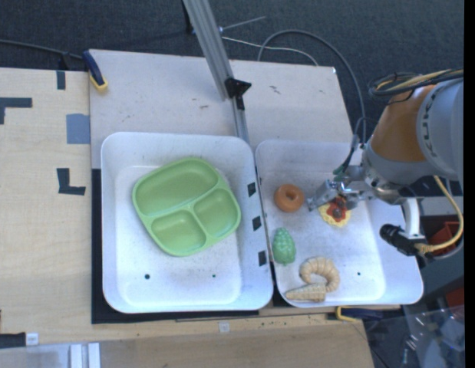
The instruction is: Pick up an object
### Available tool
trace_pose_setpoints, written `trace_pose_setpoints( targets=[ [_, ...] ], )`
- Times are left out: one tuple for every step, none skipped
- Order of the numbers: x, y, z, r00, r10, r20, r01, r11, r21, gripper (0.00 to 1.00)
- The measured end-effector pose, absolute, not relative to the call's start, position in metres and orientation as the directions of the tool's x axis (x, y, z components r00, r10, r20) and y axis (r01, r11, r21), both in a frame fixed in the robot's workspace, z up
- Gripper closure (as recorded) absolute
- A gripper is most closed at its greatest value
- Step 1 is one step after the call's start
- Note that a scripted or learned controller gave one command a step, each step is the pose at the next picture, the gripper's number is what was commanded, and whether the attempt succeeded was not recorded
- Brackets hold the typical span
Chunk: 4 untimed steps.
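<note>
White plastic bins sit side by side on the bench, both shallow with rounded corners and a bit speckled with dirt. The left bin (pixel 118 205) has a lime green divided plate (pixel 186 205) in it, smooth plastic, three compartments, lying flat and turned at a slant. The right bin (pixel 298 156) holds the small stuff: an orange ring-shaped donut (pixel 288 198) near the middle divider, a bumpy green lump (pixel 283 245) just below it that looks like a little vegetable toy, and a curled tan piece with ridges (pixel 318 277) down by the front wall, sort of like a croissant or shrimp. Further right there's a yellow thing with a red bit on top (pixel 337 214), and the gripper (pixel 334 194) is right down over it, metal parts touching or nearly touching its top edge. Honestly can't tell if the fingers are apart or pinched, too small and cluttered there. Grey arm with the orange band (pixel 398 133) comes in from the right, cables looping around it. A slanted metal pole (pixel 214 48) crosses above the bins. Bench top is pale board, light wood panel at the left with grey tape marks, dark carpet beyond
</note>
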<state>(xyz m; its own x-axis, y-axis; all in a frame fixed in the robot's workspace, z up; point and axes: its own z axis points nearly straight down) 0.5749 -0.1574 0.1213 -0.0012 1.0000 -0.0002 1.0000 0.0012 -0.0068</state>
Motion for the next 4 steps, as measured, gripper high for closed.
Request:
trace_pose_setpoints(
  targets=[
    [0.576,-0.156,0.134,-0.003,1.000,0.000,1.000,0.003,-0.003,1.00],
    [0.577,-0.157,0.176,-0.001,1.000,0.000,1.000,0.001,0.002,1.00],
    [0.583,-0.164,0.223,-0.001,1.000,-0.001,1.000,0.001,0.004,1.00],
    [0.584,-0.163,0.270,-0.002,1.000,-0.001,1.000,0.002,0.004,1.00]
  ],
)
